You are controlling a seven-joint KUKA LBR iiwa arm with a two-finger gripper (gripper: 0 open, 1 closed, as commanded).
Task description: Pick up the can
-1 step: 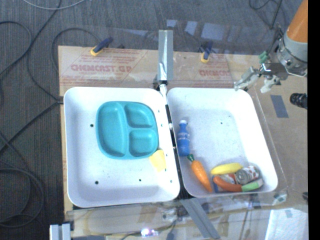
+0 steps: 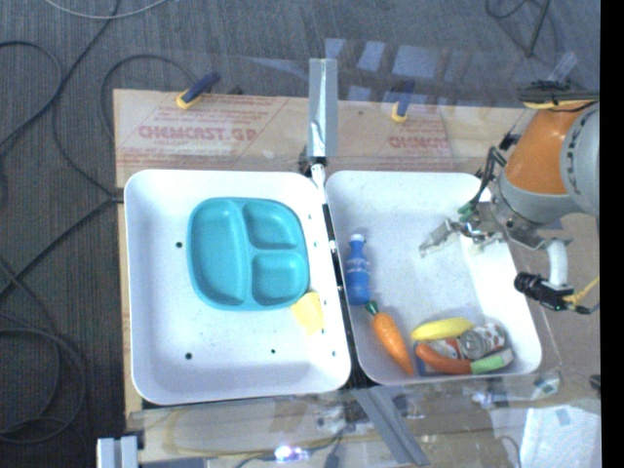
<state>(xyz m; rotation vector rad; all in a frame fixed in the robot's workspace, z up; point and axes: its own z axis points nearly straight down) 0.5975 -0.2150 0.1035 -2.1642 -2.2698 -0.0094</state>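
My jaws (image 2: pixel 436 239) hang parted and empty over the right bin (image 2: pixel 409 198). The can (image 2: pixel 482 341) lies well below them in the near corner, beside a banana (image 2: pixel 441 329).

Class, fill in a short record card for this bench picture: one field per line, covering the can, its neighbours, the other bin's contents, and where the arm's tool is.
can: lying in the right bin's near corner
beside can: banana, carrot, other toy foods
blue bottle: by the right bin's left wall
left bin: holds blue tray, yellow piece
tool: above right bin's far side, apart from the can
fingers: too unclear to judge
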